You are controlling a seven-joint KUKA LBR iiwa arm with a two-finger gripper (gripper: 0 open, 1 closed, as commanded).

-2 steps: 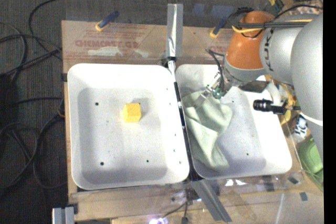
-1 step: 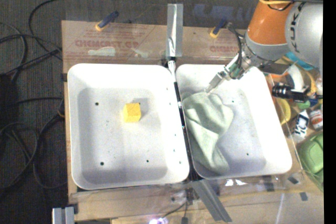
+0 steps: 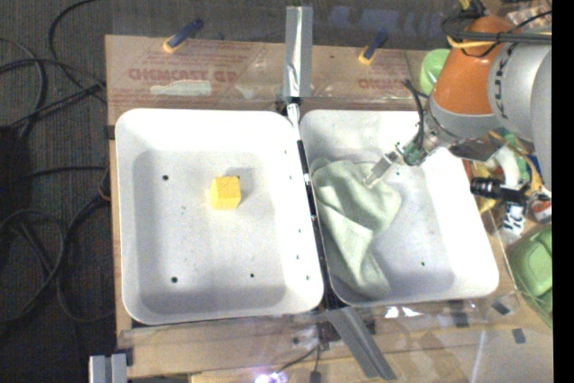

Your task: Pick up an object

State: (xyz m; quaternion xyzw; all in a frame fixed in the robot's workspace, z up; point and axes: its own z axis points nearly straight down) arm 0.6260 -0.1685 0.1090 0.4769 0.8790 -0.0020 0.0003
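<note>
A small yellow block point(image 3: 226, 192) lies near the middle of the left bin point(image 3: 152, 139). A pale green cloth point(image 3: 356, 218) is crumpled in the left half of the right bin point(image 3: 448, 238), reaching toward its front edge. My gripper point(image 3: 378, 172) comes in from the right, its fingers angled down to the left, with the tips at the cloth's upper right edge. The fingers look close together at the cloth, but whether cloth is pinched between them is too small to tell.
A metal divider post point(image 3: 298, 49) stands behind the gap between the bins. Blue and yellow clamps point(image 3: 182, 35) hold the board at the back. Green items and clutter point(image 3: 529, 256) crowd the bench's right side. Cables point(image 3: 54, 85) lie on the floor to the left.
</note>
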